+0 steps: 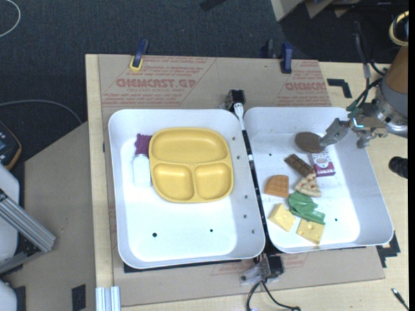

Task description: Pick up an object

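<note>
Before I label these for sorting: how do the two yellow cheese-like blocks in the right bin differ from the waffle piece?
The cheese blocks are pale yellow with smooth faces; the waffle piece is orange-brown with a grid texture. The blocks lie nearer the right bin's front edge, the waffle farther back. One block touches the green item; the waffle lies apart from it. All lie flat.
</note>
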`<state>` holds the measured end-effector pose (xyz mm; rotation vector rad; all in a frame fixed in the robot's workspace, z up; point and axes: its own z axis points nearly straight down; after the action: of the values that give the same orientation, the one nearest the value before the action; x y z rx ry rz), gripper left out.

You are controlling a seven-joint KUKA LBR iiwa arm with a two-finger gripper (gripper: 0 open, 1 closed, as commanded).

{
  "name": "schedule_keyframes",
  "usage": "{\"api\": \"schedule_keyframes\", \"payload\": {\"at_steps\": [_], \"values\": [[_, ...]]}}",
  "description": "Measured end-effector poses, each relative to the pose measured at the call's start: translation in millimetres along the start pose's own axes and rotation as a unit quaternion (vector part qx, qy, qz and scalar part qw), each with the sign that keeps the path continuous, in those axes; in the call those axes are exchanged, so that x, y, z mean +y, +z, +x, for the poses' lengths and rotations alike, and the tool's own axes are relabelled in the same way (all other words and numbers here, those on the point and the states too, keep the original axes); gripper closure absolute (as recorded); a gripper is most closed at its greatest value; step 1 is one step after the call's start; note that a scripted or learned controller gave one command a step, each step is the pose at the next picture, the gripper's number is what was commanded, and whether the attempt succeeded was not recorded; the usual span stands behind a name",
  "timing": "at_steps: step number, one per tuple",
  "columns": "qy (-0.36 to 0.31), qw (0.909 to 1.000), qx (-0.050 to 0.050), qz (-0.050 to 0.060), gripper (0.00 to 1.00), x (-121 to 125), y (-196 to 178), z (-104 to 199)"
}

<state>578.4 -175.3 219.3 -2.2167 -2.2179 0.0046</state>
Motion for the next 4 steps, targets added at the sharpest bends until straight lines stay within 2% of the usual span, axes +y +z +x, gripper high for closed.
{"api": "schedule_keyframes", "payload": {"at_steps": [2, 3, 4], "values": [[0.001, 1.0000, 0.001, -0.003, 0.00, 5.3, 119.5, -7.1], [0.000, 1.0000, -0.002, -0.006, 0.00, 8.6, 129.6, -7.6], [0.000, 0.9999, -0.005, -0.011, 1.00, 10.6, 115.9, -9.8]]}}
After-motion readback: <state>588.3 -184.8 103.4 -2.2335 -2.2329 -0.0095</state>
